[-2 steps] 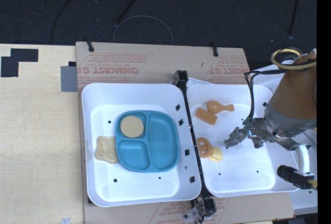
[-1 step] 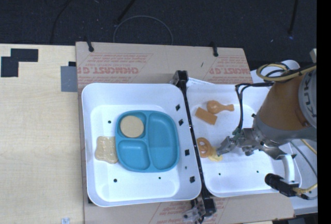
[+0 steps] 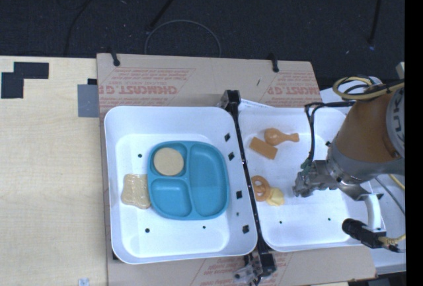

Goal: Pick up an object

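In the right bin (image 3: 310, 238) lie a tan spoon-shaped piece (image 3: 281, 137), an orange-brown block (image 3: 263, 148), a pretzel (image 3: 259, 186) and a small pale yellow piece (image 3: 275, 197). My gripper (image 3: 305, 185) hangs low over the middle of this bin, just right of the pretzel and the yellow piece. The orange-banded wrist (image 3: 363, 129) covers most of it from above. I see nothing between its fingers.
The left bin (image 3: 125, 238) holds a blue divided plate (image 3: 205, 179) with a round tan cookie (image 3: 168, 161) in one compartment. A pale cracker (image 3: 135, 191) lies left of the plate. A black divider (image 3: 241, 172) separates the bins. Cables (image 3: 353, 86) loop behind the arm.
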`<state>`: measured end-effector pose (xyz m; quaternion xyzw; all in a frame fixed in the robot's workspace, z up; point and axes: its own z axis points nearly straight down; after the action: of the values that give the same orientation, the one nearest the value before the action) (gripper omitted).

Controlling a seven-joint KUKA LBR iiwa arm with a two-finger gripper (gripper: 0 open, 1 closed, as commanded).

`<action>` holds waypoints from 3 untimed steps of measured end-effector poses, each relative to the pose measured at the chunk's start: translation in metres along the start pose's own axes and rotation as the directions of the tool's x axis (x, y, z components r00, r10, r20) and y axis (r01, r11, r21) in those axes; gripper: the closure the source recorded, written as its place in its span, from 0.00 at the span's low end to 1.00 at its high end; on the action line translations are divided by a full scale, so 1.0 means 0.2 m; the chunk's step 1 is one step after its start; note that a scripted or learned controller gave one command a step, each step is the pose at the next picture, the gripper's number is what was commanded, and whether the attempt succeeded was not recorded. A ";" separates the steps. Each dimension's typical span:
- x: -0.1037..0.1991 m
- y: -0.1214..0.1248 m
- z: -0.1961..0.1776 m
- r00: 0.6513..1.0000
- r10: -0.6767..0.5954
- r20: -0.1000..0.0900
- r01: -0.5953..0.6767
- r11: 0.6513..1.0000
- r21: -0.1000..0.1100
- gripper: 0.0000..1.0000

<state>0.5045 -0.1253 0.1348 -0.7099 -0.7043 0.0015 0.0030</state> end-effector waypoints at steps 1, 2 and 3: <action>-0.02 0.02 -0.31 1.000 -0.008 0.003 0.008 1.000 -0.009 1.00; -0.02 0.02 -0.57 1.000 -0.009 0.003 0.009 1.000 -0.008 1.00; 0.24 0.07 -0.50 1.000 -0.012 0.000 0.012 1.000 -0.001 1.00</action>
<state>0.5200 -0.0785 0.2340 -0.7057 -0.7085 0.0008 0.0027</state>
